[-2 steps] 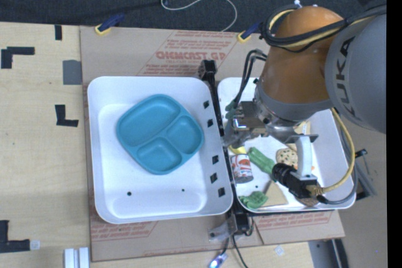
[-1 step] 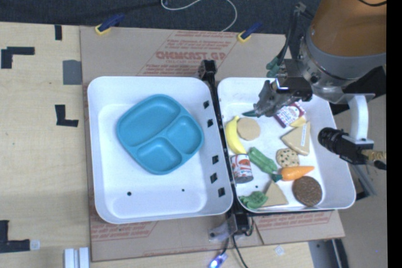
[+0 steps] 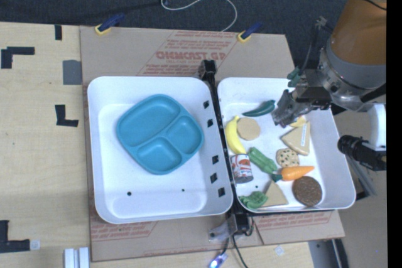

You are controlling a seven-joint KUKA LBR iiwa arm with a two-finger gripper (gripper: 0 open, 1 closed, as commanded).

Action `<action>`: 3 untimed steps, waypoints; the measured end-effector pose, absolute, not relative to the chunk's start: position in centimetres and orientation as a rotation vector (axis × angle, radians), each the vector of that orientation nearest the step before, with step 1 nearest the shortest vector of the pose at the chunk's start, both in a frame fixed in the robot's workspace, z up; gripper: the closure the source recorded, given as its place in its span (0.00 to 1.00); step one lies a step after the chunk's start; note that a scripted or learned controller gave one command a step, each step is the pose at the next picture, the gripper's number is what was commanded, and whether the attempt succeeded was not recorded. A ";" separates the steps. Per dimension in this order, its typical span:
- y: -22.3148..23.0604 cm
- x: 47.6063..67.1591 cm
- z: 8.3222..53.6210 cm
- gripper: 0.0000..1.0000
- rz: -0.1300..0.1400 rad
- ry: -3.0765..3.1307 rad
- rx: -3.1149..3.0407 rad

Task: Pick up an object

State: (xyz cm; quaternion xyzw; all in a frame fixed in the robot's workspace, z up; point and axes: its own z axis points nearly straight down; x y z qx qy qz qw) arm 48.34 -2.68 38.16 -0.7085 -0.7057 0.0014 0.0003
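Note:
The right bin [image 3: 333, 154] holds several toy foods: a banana [image 3: 233, 136], a tan round cookie [image 3: 249, 129], a dark green pepper [image 3: 258, 109], a cheese wedge [image 3: 299, 137], a chip cookie [image 3: 286, 157], a carrot [image 3: 295, 172], a green pickle [image 3: 262, 160], a small can [image 3: 242, 168], a brown round patty [image 3: 307, 191] and a leafy green piece [image 3: 254, 200]. My gripper [image 3: 286, 113] hangs over the bin's upper middle, just right of the pepper and above the cheese wedge. Its dark body hides the fingertips.
The left bin [image 3: 103, 135] holds a blue divided plate [image 3: 160, 133]. A black clip [image 3: 208, 68] sits where the two bins meet at the back. A cable [image 3: 188, 6] runs over the dark floor behind the cardboard sheet.

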 end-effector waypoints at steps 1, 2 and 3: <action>6.0 48.3 35.0 1.00 0.005 -2.229 -2.208; 1.1 48.4 40.0 1.00 -0.003 -2.221 -2.227; 5.1 48.3 36.8 1.00 0.006 -2.224 -2.214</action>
